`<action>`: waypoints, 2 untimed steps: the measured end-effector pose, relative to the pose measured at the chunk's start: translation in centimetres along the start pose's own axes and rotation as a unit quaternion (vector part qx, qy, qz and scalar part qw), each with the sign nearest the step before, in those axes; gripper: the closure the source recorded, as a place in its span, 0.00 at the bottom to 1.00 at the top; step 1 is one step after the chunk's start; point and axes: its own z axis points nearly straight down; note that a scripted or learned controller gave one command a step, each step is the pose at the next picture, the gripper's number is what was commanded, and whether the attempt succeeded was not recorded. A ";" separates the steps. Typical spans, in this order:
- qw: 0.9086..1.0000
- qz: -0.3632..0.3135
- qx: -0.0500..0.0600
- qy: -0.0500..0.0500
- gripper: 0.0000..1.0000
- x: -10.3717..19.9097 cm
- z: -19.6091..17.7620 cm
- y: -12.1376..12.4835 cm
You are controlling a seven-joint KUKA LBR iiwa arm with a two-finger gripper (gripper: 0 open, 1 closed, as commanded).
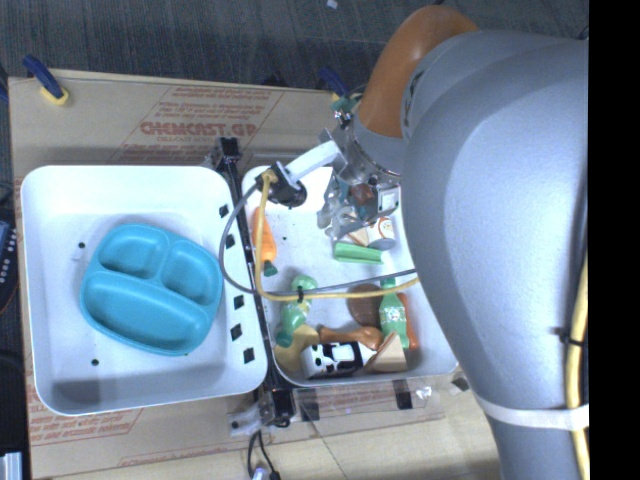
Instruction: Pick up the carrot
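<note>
The carrot (265,238) is a slim orange piece with a green end. It lies lengthwise along the left wall of the right bin (300,203), near the divider. My gripper (357,204) hangs over the far middle of that bin, well to the right of the carrot and apart from it. The wrist and the big grey arm (500,218) cover much of the bin's right side. A small brownish thing shows at the gripper's tip, and I cannot make out whether it is held.
Just below the gripper lie a green cylinder (358,253) and a white block (378,232). A green bottle (292,320), brown pieces (366,308), a black-and-white toy (335,358) and a yellow cable (330,289) crowd the near end. In the left bin sits a blue divided plate (150,286).
</note>
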 end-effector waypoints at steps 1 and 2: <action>1.000 -0.004 0.002 -0.008 1.00 -8.1 5.7 -6.3; 1.000 -0.005 0.001 -0.007 0.00 -8.0 5.6 -6.2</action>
